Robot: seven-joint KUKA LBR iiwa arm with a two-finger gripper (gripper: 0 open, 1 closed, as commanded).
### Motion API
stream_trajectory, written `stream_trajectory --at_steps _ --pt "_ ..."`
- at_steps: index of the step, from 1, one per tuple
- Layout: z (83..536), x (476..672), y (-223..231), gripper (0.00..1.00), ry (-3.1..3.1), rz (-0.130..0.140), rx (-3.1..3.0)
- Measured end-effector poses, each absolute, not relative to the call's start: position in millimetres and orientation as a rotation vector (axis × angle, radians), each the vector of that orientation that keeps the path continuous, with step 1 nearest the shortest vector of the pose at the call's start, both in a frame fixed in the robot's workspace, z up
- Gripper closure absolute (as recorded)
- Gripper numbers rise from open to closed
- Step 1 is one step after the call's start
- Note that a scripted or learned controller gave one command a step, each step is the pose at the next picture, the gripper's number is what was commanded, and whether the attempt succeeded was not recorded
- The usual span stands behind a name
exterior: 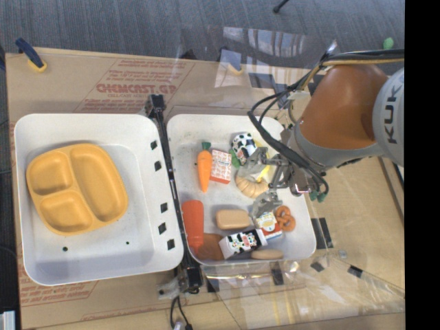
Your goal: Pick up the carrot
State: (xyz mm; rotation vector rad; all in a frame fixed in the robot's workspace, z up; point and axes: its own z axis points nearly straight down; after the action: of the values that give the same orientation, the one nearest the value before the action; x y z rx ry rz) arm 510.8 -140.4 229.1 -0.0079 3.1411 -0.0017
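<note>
Red "CHEMCAST GP", seemingly, on brown cardboard sheet [130, 81], "KU" on arm [385, 119]

Orange carrot [204, 170] with green top, yellow divided tray [75, 187], white bins [41, 253], black-and-white cow-patterned carton [243, 242]

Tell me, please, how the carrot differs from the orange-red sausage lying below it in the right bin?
The carrot is the smaller and tapers downward, with a green top; the sausage is larger, blunt-ended and even in width. The carrot is bright orange, the sausage redder. The carrot lies beside a red-and-white carton; the sausage hugs the bin's left wall. Both lie flat, roughly lengthwise up the picture.
</note>
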Motion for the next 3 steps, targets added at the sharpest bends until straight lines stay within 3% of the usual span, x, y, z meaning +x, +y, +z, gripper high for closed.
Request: stream_trajectory --at_steps 1,2,3 --pt "115.2 550.1 -108.9 0.00 3.151 0.006 0.060" --pt "101.3 578.1 -115.8 0.00 3.065 -0.014 0.653" --pt "113.3 582.2 -113.0 1.00 3.056 -0.010 0.638"
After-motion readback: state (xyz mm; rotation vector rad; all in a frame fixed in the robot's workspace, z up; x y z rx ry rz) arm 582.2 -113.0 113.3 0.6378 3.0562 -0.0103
